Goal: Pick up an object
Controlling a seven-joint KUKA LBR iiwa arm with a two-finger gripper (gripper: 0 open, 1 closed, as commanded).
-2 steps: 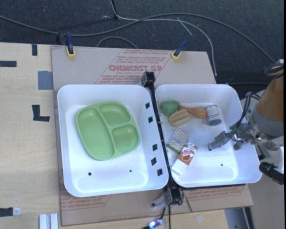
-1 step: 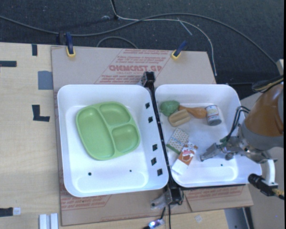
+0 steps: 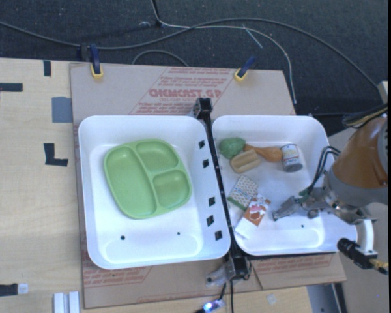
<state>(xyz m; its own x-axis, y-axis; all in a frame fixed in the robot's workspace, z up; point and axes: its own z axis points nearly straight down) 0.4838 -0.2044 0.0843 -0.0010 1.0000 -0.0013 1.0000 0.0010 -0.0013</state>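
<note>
So the left bin (image 3: 91,175) has a green divided plate (image 3: 148,177) sitting in it, tilted a bit. Over in the right bin (image 3: 316,132) there's a green lump (image 3: 231,147) at the far left, a tan bread-looking piece (image 3: 246,161) and an orange carrot-ish thing (image 3: 266,152) whose long axis runs left-right, and a small can (image 3: 290,157). Nearer sit a patterned packet (image 3: 243,190) and a red-white packet (image 3: 255,210). The gripper (image 3: 278,212) hangs low just right of those packets, fingers spread a little, nothing between them.

Bright, even overhead light with soft shadows, mild glare on the white bins (image 3: 94,175), slightly soft focus.
</note>
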